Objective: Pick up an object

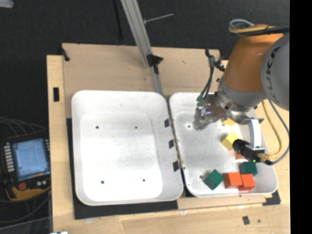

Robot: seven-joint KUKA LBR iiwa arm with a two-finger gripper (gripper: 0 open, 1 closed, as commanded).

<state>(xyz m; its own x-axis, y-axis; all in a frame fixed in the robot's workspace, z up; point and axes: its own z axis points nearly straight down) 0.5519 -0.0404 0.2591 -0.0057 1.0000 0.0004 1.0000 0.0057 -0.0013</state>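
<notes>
My gripper (201, 121) hangs over the upper left part of the right bin (195, 145), pointing down at bare white floor. Nothing shows under or between its tips. Loose blocks lie to its right and below it. A yellow block (228, 141) sits mid-right, with another yellow piece (228, 123) partly hidden under the wrist. A green block (213, 179) lies near the front rim. Beside it are two orange blocks (234, 179) (247, 181) and a dark green block (249, 168).
The left bin (122, 145) lies beside the right one, parted from it by a rim with black clips (171, 143). A slanted metal post (139, 28) rises behind the bins. A black cable end (246, 150) hangs over the right bin's blocks. A pendant (27, 160) sits at far left.
</notes>
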